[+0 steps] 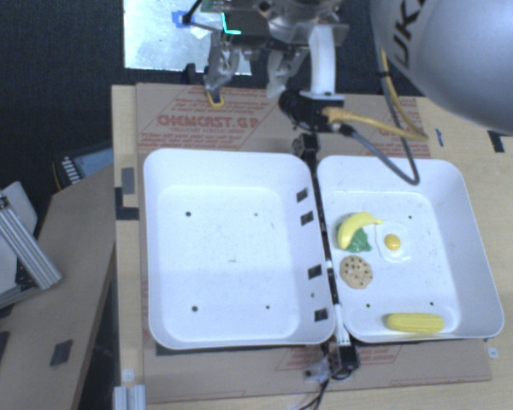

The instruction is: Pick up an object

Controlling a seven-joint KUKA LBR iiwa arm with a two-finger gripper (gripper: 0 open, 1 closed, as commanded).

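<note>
The right bin [462, 220] holds a yellow banana [357, 225] lying over a green leafy piece [361, 243], a fried egg [393, 244], a round cookie [356, 272] and a yellow corn cob [415, 322] near its front wall. My gripper [246, 79] hangs high at the top of the view, beyond the far edge of the left bin [162, 229] and well away from all the objects. Its two fingers [215, 75] are spread apart, so it is open, and nothing is between them.
A black hinge strip [321, 246] runs between the two bins. Yellow and grey cables [385, 139] trail from the wrist over the right bin's far edge. The bins rest on a cardboard sheet [205, 122]. An aluminium rail [17, 237] lies at the left.
</note>
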